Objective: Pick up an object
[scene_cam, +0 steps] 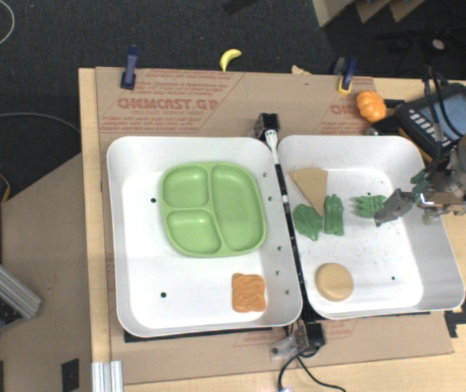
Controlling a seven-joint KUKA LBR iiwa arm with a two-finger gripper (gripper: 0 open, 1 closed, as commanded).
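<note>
The right bin [428, 288] holds a tan wedge [310, 184], two green toy pieces [307, 220] [333, 216] side by side, a frilly green piece [369, 205] and a round tan disc [334, 282]. My gripper [393, 207] reaches in from the right, low over the right bin. Its tip sits right beside the frilly green piece, on that piece's right side. I cannot tell if it touches the piece. In the left bin [130, 243] lie a green divided plate [214, 208] and an orange waffle-like piece [249, 292].
Both bins rest on a cardboard sheet [167, 96] held by blue clamps [129, 68] [347, 73]. A small yellow banana [230, 57] and an orange toy fruit [370, 105] lie beyond the bins. Dark equipment [441, 117] stands at the far right.
</note>
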